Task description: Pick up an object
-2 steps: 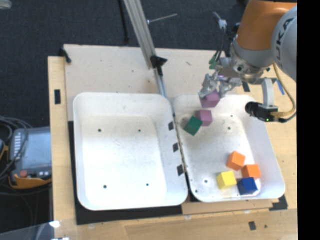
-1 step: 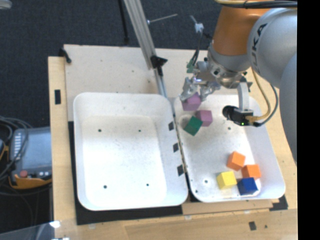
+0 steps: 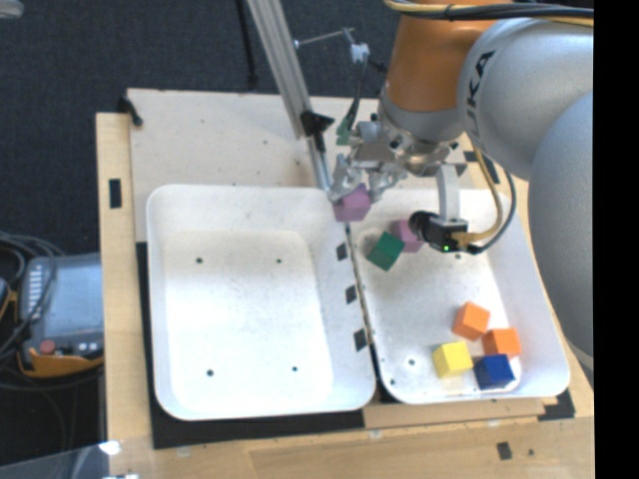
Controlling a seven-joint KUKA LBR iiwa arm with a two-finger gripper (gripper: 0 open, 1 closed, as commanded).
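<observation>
The pick looks mostly done: the gripper (image 3: 351, 190) hangs over the top left corner of the right bin (image 3: 529, 297), beside the divide between the 2 bins, and its fingers (image 3: 342, 182) pinch a pink block (image 3: 351, 206) that seems lifted clear of the bin floor. What is left, by my judgement, is to raise it further and keep the hold.

The arm (image 3: 469, 58) reaches in from the right, its orange band above the wrist, which points steeply down.

Loose in the right bin lie a green block (image 3: 384, 250), a second pink block (image 3: 407, 236), 2 orange blocks (image 3: 472, 319), a yellow block (image 3: 451, 358) and a blue block (image 3: 494, 370).
</observation>
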